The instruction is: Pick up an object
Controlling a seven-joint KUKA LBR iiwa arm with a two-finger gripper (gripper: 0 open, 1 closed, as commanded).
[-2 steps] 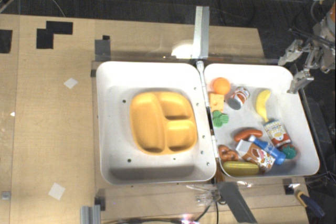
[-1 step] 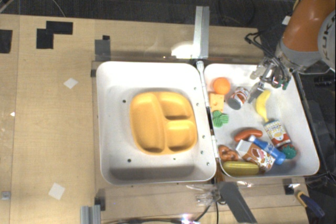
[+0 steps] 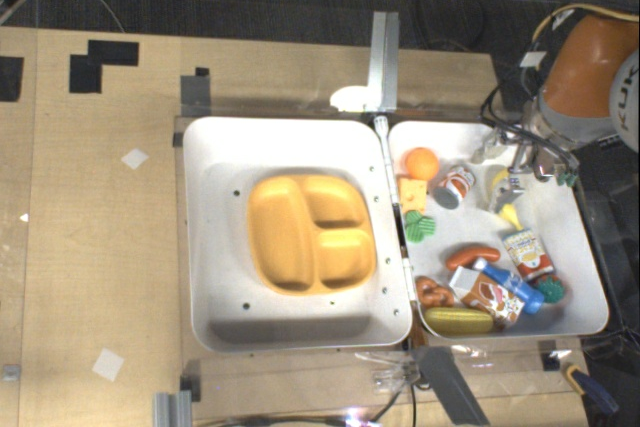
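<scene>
The right bin [image 3: 592, 267] holds several toy foods: an orange ball [image 3: 422, 162], a small can [image 3: 456, 186], a yellow block [image 3: 412, 193], a green piece [image 3: 420, 227], a red sausage [image 3: 471, 257], a juice carton [image 3: 528, 253], a pretzel [image 3: 433, 292] and a yellow-green pickle [image 3: 459, 320]. My gripper [image 3: 512, 181] hangs low over the bin's upper right part, reaching in from the right. Directly at its tip lies a small yellow item [image 3: 511, 213], partly hidden by the gripper. I cannot see anything lifted.
The left bin [image 3: 215, 215] carries a yellow divided plate [image 3: 310, 233]. A blue-and-brown packet [image 3: 500, 291] and a teal piece [image 3: 551, 291] crowd the right bin's lower corner. A metal post [image 3: 384, 65] stands behind the divider between the bins.
</scene>
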